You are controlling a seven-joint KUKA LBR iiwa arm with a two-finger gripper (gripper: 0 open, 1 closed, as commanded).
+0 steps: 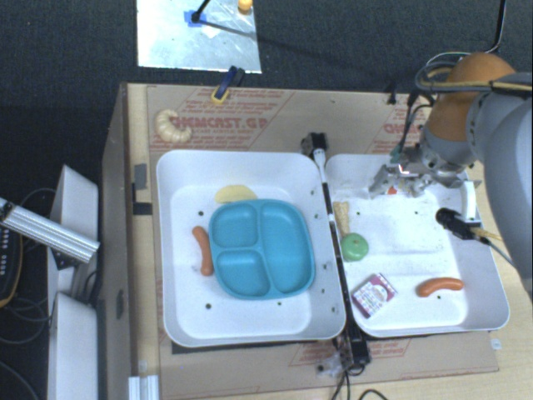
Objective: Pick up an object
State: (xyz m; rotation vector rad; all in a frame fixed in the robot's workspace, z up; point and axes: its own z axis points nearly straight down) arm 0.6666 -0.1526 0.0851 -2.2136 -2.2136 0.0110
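two bins (179, 248) sit side by side before you. your gripper (402, 177) hangs low over the far part of the right one, with nothing visible between its fingers; how wide they stand you cannot tell. in that bin lie a green ball (355, 247) at the left wall, a purple packet (374, 293) near it, and a sausage (439, 286) to the right. left bin: blue tray (261, 249), another sausage (202, 249).

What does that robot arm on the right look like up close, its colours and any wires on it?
The arm is a thick, rounded grey tube with a glossy orange band above the wrist. Thin cables loop over the orange part. At its end sits a small metallic gripper with reddish spots.
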